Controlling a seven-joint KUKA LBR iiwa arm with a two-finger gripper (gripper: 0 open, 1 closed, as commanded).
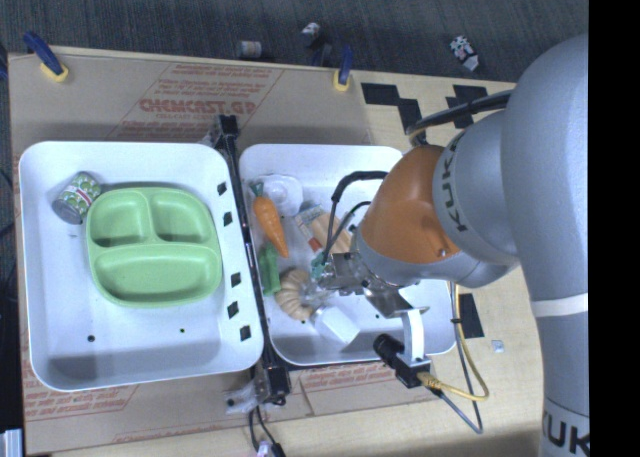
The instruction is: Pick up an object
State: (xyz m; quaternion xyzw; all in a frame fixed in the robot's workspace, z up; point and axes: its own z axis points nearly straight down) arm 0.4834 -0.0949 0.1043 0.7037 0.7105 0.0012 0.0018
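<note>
Camera view has the arm (470, 205) reaching in from the right and parked low over the right bin (300, 350), with the gripper (322, 290) down in the pile of stuff there. Honestly can't tell what it's doing at the tip, too cluttered. Right under it sits a tan ridged object (293, 294) and a small white block (338, 326). A carrot (270, 225) lies just left of that, and a green stick-like thing (269, 271) below the carrot. The left bin (60, 345) holds a green divided plate (153, 246) and a small can (76, 196) touching its upper left corner.
</note>
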